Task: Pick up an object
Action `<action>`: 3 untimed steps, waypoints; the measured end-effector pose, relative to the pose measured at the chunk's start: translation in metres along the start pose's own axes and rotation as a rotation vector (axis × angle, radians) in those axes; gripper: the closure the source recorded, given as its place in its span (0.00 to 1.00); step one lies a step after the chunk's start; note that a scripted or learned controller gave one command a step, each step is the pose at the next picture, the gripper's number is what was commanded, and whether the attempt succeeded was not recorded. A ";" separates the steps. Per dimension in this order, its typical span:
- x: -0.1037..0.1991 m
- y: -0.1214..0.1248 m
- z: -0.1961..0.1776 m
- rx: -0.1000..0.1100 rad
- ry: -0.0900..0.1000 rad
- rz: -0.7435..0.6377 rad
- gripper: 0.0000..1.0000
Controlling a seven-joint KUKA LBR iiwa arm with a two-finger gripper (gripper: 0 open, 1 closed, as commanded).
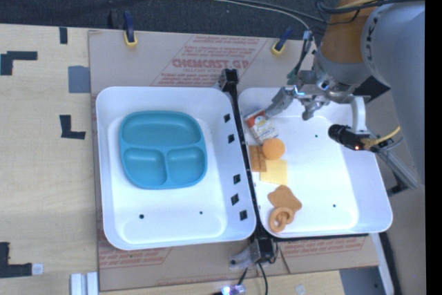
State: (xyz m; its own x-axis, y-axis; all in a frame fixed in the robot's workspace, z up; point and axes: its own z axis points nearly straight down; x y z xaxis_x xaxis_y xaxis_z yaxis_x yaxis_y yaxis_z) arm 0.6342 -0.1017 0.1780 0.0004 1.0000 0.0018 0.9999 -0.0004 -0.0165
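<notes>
- Candidate objects lie in the right bin [345, 204], clustered along its left wall: a small red-and-white packet [261, 125] at the top, an orange ball [273, 148] just below it, a brown cracker-like piece [256, 159] touching the ball's left side, a yellow square slice [274, 172] beneath, and a tan pretzel-shaped item [282, 207] lowest in the row.
- The packet is the nearest candidate. It lies just to the camera view's lower left of the end effector [284, 101], its long axis running diagonally from upper left to lower right.
- The end effector sits over the upper left part of the right bin, pointing toward the packet. Whether it is spread or closed cannot be told from this view, and nothing is seen in its grasp.
- Judgement: the coming move calls for a short travel down and to the left; the bin wall beside the packet leaves little room.
- The left bin [110, 217] carries a blue sectioned tray [164, 148].
- Legible writing: red print reading "CHEMCAST GP" on the brown board [207, 55] on the table [41, 169]. Packet print is too small to read.
</notes>
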 end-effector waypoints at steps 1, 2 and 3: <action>0.000 0.003 -0.009 -0.015 -0.001 -0.002 0.00; 0.000 0.002 0.054 -0.009 -0.002 -0.001 0.00; 0.000 0.003 0.095 -0.015 -0.003 -0.002 0.00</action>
State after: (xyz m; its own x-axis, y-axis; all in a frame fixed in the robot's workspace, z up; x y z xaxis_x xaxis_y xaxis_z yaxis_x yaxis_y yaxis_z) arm 0.6354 -0.1011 0.0828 -0.0020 1.0000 -0.0017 1.0000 0.0020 -0.0010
